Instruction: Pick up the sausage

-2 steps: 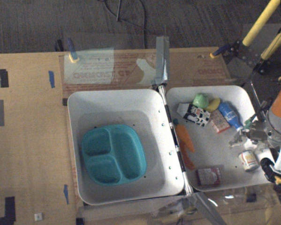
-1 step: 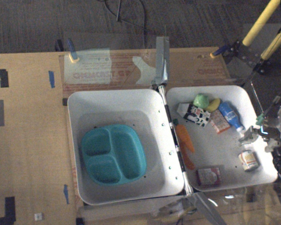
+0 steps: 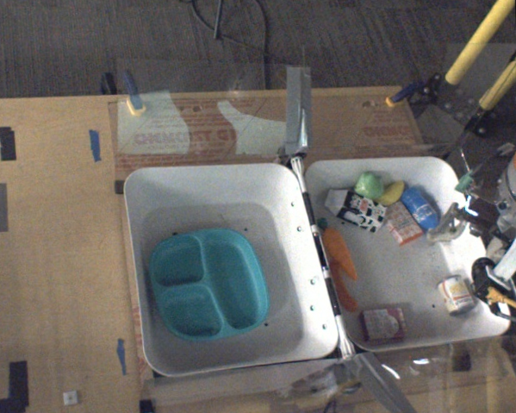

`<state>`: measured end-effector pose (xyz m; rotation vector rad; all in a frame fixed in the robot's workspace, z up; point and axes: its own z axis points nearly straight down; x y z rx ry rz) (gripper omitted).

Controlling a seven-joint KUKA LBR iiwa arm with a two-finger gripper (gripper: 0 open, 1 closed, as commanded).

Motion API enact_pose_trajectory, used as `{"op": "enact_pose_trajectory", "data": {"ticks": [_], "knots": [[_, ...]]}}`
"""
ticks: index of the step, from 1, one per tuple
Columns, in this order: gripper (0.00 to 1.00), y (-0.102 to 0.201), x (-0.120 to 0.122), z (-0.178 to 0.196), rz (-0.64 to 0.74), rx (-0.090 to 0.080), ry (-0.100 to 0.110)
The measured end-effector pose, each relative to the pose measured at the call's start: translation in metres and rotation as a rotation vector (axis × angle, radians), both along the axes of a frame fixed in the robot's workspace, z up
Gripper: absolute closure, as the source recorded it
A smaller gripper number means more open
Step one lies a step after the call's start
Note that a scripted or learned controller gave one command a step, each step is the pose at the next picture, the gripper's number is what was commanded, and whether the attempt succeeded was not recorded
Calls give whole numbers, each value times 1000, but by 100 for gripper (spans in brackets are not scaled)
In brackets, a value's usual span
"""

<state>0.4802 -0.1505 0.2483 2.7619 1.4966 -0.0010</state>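
The arm has not reached the sausage yet, so the step in hand seems to be the approach, before any grasp. The sausage (image 3: 346,293) appears to be the dark reddish piece that lies along the left wall of the right bin (image 3: 401,310), just below the orange carrot (image 3: 339,252) and almost touching its lower end. This reading is a judgement, because the piece is small and partly in the shadow of the wall.

The gripper (image 3: 465,215) sits at the right edge of the frame, over the upper right part of the same bin, near a blue bottle (image 3: 420,208). How far the jaws stand open cannot be told here, because the parts are dark and mixed with cables; nothing is seen between them.

The sausage is well apart from the gripper, to the left and lower in the frame, across the bin floor. The next move probably calls for travel toward the left wall, then a descent with the jaws turned across the sausage, taking care of the wall and the carrot beside it.

A teal plate (image 3: 208,282) lies in the left bin (image 3: 154,198).
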Motion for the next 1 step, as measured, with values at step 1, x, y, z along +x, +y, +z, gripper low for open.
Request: {"op": "enact_pose_trajectory", "data": {"ticks": [1], "knots": [[0,-62,0,55,-103,0,0]]}}
